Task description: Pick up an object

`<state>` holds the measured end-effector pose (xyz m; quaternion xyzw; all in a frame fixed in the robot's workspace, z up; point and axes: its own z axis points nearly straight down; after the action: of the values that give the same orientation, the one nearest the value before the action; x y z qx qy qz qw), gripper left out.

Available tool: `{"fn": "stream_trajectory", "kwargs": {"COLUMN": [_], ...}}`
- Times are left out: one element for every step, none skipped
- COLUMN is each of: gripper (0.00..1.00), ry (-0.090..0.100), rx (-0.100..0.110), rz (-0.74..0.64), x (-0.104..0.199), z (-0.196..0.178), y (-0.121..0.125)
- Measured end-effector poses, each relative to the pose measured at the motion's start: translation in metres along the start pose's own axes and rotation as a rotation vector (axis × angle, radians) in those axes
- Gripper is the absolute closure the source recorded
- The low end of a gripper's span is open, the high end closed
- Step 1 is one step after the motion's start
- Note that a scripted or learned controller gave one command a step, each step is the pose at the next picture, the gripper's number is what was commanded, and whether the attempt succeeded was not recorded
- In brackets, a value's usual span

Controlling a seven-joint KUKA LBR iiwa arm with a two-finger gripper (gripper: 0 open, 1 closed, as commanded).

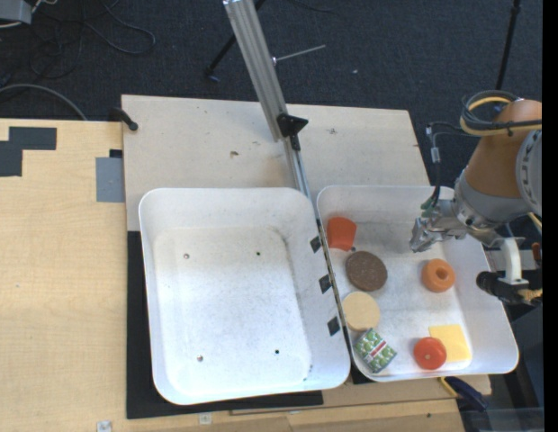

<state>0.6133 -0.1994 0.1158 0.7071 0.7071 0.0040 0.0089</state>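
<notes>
The right bin [400, 203] holds several small objects. An orange cup [341, 233] stands near its left wall, with a brown disc [365, 271] and a tan disc [360, 312] below it. A green-and-white packet [375, 350] lies at the front left, and a red piece [429, 353] sits against a yellow block [452, 341] at the front right. An orange ring-shaped piece [437, 275] lies right of the middle. My gripper [425, 238] hangs over the bin's right half, just up and left of the orange ring piece, with nothing visible between its fingers.
The left bin [166, 214] lies beside the right one, sharing a divider with black clips [324, 282]. A slanted aluminium post [261, 70] rises behind the bins. The arm [499, 169] comes in over the right bin's far right corner.
</notes>
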Motion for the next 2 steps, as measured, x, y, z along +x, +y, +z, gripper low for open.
{"fn": "stream_trajectory", "kwargs": {"gripper": [1.0,1.0], "ry": [0.006,0.006], "rx": [0.015,0.014], "rz": [-0.001,-0.002], "x": [0.005,0.003], "z": [-0.059,-0.113], "y": [-0.004,-0.003]}}
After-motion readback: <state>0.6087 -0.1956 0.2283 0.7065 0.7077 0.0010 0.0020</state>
